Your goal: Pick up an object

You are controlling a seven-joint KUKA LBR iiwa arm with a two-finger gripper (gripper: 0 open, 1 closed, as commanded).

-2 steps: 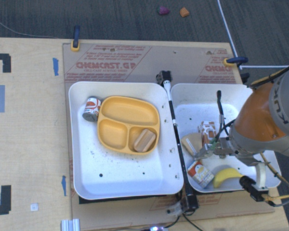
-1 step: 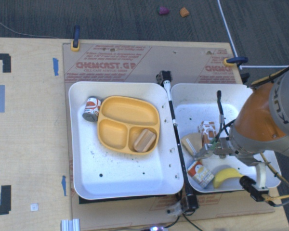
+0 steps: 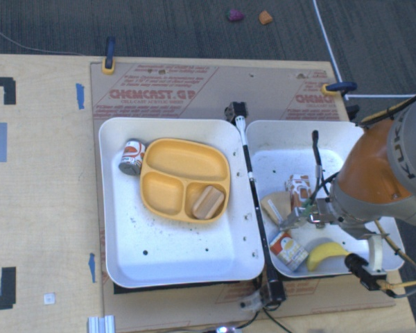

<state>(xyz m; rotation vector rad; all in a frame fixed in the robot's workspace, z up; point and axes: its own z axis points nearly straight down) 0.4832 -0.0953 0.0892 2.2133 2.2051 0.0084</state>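
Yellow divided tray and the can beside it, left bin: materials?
Yellow divided tray: likely moulded plastic, matte to satin, judging by its uniform colour, rounded rims and soft sheen. Can: probably thin metal, printed red and white, with a silvery end; too small to be sure.

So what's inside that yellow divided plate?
The yellow plate holds one tan block in its lower right compartment; the other two compartments look bare. What lies under the block is covered.

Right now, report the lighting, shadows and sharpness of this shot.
Camera view: bright, even light with soft shadows; the yellow tray throws a faint one onto the left bin. The can and banana read sharply. The arm shades part of the right bin, and the tool is slightly soft.
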